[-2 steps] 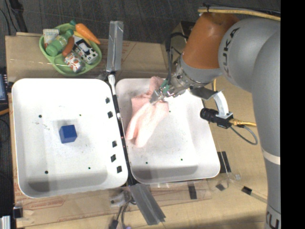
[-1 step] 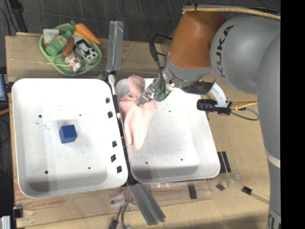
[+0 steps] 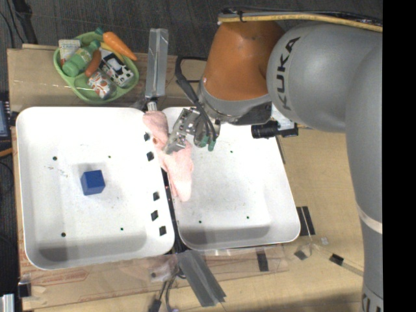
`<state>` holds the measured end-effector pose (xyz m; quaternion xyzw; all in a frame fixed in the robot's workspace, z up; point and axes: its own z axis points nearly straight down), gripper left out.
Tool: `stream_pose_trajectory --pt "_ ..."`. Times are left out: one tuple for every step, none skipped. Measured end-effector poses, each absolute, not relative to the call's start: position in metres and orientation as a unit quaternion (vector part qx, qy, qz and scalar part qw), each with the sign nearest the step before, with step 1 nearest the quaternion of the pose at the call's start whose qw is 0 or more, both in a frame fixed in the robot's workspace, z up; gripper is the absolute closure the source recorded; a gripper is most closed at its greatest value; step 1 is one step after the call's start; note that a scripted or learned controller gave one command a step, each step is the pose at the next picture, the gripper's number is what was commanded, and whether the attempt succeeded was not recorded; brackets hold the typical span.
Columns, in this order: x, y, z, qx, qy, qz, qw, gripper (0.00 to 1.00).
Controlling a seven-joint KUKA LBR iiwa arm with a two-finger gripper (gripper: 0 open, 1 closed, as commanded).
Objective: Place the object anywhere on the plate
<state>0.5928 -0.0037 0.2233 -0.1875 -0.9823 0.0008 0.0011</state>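
A small blue cube (image 3: 93, 181) lies in the left bin (image 3: 39, 239), left of its middle. A pink, floppy plate-like piece (image 3: 177, 163) lies across the wall between the two bins, mostly on the left edge of the right bin (image 3: 260, 220). My gripper (image 3: 180, 137) hangs over the upper part of this pink piece, touching or just above it, well to the right of the cube. The grey arm with its orange band (image 3: 240, 51) covers the right bin's far side.
A green bowl (image 3: 78, 86) holding toy food, including an orange carrot, stands behind the left bin. A grey bar (image 3: 156, 60) stands at the back between the bins. Black tabs (image 3: 156, 197) line the left bin's right wall.
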Motion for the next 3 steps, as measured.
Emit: stream_pose_trajectory --pt "0.596 0.043 0.235 0.002 -1.000 0.0004 0.000 1.00" --pt "0.592 0.094 0.233 0.005 -1.000 0.0005 0.000 1.00" --pt "0.592 0.094 0.233 0.004 -1.000 0.0005 0.000 0.00"
